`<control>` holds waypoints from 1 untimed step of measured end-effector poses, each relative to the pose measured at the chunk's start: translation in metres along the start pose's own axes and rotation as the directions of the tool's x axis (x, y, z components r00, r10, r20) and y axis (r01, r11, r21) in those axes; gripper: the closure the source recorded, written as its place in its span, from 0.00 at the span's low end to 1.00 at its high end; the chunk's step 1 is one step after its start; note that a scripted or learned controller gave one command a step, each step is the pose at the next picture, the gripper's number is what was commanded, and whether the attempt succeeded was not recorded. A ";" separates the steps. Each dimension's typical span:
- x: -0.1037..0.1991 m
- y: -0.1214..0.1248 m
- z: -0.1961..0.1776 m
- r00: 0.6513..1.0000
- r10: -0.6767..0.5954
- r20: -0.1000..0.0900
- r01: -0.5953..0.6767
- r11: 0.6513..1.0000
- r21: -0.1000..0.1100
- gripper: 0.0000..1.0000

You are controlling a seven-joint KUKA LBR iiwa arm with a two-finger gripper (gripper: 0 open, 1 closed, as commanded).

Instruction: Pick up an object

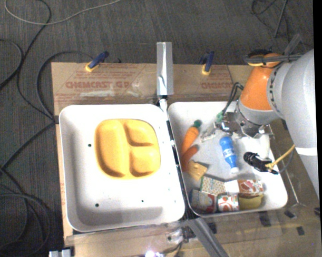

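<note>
Yellow tray (128, 147) in left bin (74, 207); carrot (190, 139), bottle (228, 152) in right bin (277, 197); fingers' state unclear.

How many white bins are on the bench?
2. The left bin holds a yellow tray. The right bin holds a toy carrot, a blue bottle and other small items.

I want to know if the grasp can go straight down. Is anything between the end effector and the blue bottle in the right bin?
Nothing visible is. The end effector hangs just above the top end of the blue bottle, which lies on bare bin floor. The carrot lies apart to its left, and the packets sit nearer the front wall.
</note>
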State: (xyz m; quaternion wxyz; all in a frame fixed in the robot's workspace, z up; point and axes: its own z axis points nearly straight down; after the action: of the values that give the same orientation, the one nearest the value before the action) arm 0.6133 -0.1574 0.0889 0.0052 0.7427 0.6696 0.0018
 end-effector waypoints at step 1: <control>0.011 0.001 -0.005 0.991 0.136 -0.002 -0.136 0.991 0.014 0.00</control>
State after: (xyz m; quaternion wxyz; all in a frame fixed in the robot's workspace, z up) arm 0.6152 -0.1469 0.0941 -0.0012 0.7867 0.6174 -0.0012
